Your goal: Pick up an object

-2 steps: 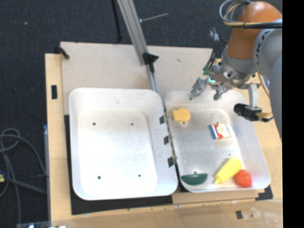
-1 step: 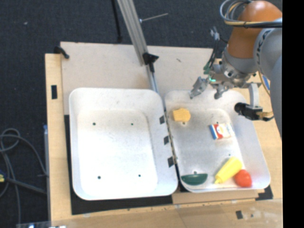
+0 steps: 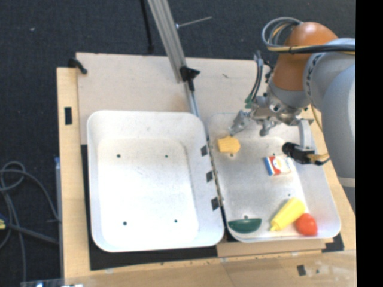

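My gripper [image 3: 251, 124] hangs over the back of the right bin [image 3: 323, 187], its two fingers spread open with nothing between them. A small yellow block [image 3: 228, 145] lies just in front of and to the left of the fingertips, near the bin's left wall, apart from them. Further right lies a small red, white and blue box [image 3: 277, 165]. At the bin's front sit a yellow bottle [image 3: 287, 214], a red ball [image 3: 306, 224] and a dark green piece [image 3: 245, 224].
The left bin [image 3: 96, 130] sits beside the right one, with black clips along the shared wall. A slanted metal rail [image 3: 170, 37] runs from the back down to the bins' junction. The arm's grey body and cables occupy the right side.
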`<state>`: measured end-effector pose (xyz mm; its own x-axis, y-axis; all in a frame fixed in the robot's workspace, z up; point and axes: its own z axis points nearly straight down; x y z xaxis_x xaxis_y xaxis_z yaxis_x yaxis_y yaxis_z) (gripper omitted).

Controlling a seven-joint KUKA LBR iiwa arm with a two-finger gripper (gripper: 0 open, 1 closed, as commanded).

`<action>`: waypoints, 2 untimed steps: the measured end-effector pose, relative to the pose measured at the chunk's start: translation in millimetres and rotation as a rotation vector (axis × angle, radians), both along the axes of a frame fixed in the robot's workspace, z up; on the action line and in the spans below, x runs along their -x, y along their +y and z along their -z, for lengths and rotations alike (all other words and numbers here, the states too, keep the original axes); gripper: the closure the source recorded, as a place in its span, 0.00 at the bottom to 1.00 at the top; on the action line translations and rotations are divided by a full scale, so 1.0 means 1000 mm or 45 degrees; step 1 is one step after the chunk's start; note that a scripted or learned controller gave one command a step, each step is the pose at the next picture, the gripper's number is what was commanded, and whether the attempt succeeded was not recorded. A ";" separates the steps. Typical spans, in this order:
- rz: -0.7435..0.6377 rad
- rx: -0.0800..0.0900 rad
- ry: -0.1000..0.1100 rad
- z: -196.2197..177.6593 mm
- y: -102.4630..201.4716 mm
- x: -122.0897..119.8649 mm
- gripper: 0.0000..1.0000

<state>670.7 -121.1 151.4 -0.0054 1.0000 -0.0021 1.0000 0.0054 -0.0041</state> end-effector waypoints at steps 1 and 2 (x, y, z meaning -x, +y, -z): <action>0.003 -0.005 -0.015 0.046 0.000 -0.003 0.00; -0.001 -0.001 -0.025 0.031 -0.001 -0.005 1.00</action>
<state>675.7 -122.0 120.1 -0.0059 1.0000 -0.0013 0.9999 0.0059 0.0154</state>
